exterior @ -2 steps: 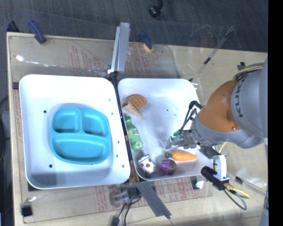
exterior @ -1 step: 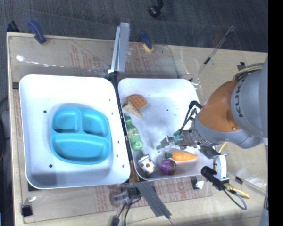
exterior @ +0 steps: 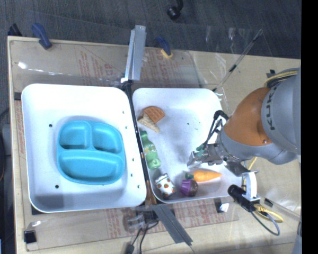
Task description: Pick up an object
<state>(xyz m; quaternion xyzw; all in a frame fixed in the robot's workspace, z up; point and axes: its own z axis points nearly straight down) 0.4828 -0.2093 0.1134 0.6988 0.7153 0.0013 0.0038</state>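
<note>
The right white bin (exterior: pixel 175 97) holds several items. A brown bread-like piece (exterior: pixel 153 112) and a pale wedge (exterior: pixel 147 123) lie at its far left. A green bottle (exterior: pixel 148 150) rests along the left wall. Near the front lie a white patterned mug (exterior: pixel 165 184), a purple piece (exterior: pixel 188 187) and an orange carrot (exterior: pixel 207 176). My gripper (exterior: pixel 200 157) hangs low over the bin's right side, just above the carrot. The fingertips are too small and dark to read, and nothing shows between them.
The left white bin (exterior: pixel 37 105) carries a blue divided tray (exterior: pixel 91 151). A metal bar (exterior: pixel 133 52) stands at the divider between the bins. Blue clamps (exterior: pixel 41 36) hold the bench's far edge. My grey and orange arm (exterior: pixel 254 126) covers the right bin's right wall.
</note>
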